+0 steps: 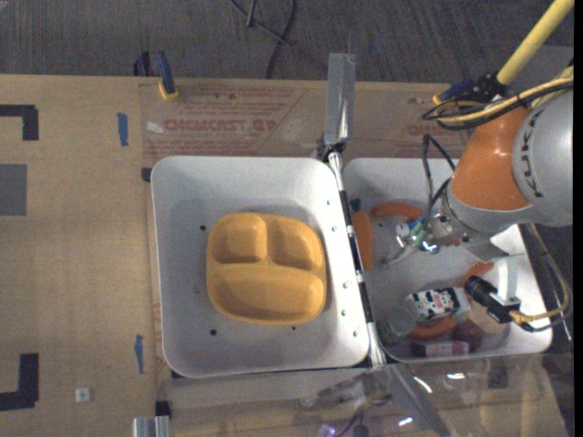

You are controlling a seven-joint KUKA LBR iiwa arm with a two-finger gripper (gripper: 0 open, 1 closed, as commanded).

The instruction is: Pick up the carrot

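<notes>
The carrot (363, 238) lies in the right bin (537, 340) against the divider wall, just left of the pincer (414, 237), whose grip state cannot be determined from the camera view.

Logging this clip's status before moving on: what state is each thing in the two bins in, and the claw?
Yellow divided tray: upright in the left bin, its compartments bare.
Carrot: lying against the right bin's left wall, not held.
Small carton: on its side near the right bin's front.
Claw: low in the right bin beside the carrot; grip unclear.
</notes>
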